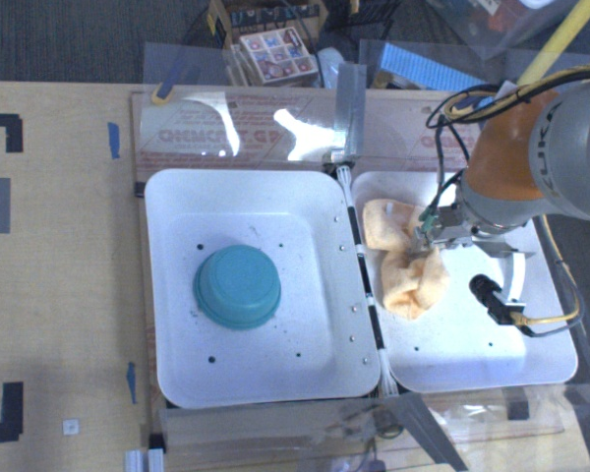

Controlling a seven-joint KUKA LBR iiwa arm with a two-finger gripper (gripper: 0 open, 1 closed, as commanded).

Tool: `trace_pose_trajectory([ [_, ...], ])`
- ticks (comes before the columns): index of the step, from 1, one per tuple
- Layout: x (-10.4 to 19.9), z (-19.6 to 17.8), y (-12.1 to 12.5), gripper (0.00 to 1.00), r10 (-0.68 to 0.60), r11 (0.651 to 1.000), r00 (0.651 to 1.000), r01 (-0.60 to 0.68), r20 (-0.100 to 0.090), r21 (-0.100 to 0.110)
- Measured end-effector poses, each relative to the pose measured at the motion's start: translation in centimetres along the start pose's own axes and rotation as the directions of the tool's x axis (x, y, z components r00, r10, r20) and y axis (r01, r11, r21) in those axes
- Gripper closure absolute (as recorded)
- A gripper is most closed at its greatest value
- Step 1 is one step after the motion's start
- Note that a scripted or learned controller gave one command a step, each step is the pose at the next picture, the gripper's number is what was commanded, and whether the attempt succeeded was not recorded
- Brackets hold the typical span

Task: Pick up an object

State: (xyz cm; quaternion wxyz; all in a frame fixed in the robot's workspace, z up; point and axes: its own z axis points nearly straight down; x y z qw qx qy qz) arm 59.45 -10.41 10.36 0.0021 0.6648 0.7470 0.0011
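Cloth, crumpled and pale yellow-orange, is the pick target you see in the right bin; reading the bench from left to right places it as follows. At far left you find the light wooden bench top, marked with black squares and short strips of blue tape. Next comes the left bin, white and shallow, holding a teal bowl turned upside down near its centre. A narrow divider separates it from the right bin, where the cloth lies bunched against the left wall, in the upper left part of the tray. The gripper hangs directly over the cloth's right edge, touching or nearly touching the folds; you cannot tell from this angle how it is set, or whether any fabric is caught in it. Above and to the right, the grey arm with its orange band reaches in, trailing black and yellow cables.
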Motion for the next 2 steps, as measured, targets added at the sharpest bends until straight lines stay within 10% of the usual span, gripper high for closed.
trace_pose_trajectory([
  [1,3.8,-9.5,7.8,1.00,-0.348,0.938,0.938,0.348,-0.001,0.002],
  [2,1.4,-8.0,6.2,1.00,-0.227,0.974,0.974,0.228,-0.003,0.006],
])
